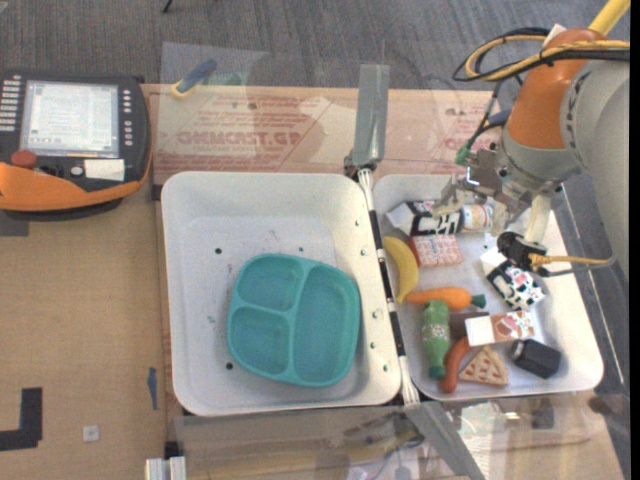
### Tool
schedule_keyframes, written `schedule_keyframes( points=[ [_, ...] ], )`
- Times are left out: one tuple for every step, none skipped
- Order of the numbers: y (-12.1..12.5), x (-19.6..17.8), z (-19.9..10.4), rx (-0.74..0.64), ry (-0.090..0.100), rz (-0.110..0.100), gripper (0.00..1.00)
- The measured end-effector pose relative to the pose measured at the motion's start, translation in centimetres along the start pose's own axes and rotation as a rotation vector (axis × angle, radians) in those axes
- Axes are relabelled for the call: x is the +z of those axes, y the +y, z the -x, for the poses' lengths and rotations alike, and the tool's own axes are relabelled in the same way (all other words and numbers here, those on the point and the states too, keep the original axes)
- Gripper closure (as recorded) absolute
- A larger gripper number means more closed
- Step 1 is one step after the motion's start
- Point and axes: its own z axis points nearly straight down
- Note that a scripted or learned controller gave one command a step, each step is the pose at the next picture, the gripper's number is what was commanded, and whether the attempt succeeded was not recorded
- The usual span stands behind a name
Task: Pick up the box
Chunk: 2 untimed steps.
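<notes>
Bench with cardboard top and grey carpet behind it; two white bins side by side, a teach pendant (70, 143) far off to the claw's left at the bench edge.

Left bin (190, 218) holds a teal divided plate (294, 318), well away from the claw. All the action is in the right bin (585, 353).

The claw (478, 190) sits low over the far end of the right bin, the arm's orange band (540, 103) above it. Cannot tell whether it's spread or pressed together, since the wrist hardware blocks the tips. Nothing visibly pinched.

Candidate for the box: the small pink-patterned carton (437, 251), just nearer the camera than the claw and slightly to its left. Between them, almost under the claw, lies a black-and-white packet (432, 220). Further out from the claw: banana (402, 266), carrot (441, 296), green bottle (434, 336), pizza slice (484, 369), black block (535, 357), cow-print toy (521, 287).

Step, as I read it: approach/descent over the clutter, grasp not yet shown.

Next move needs:
- shift toward the carton, off the packet
- align across the carton's short side
- come down clear of the banana on its left
- confirm the grip before lifting; neighbours are tight, so a double-pick or push-aside is likely.
</notes>
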Motion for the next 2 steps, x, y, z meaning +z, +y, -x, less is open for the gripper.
schedule_keyframes(
  points=[
    [-1.0,3.7,-0.7,0.091,0.001,-0.002,0.00],
    [-7.5,5.7,0.4,0.209,0.008,0.017,0.00]
  ],
)
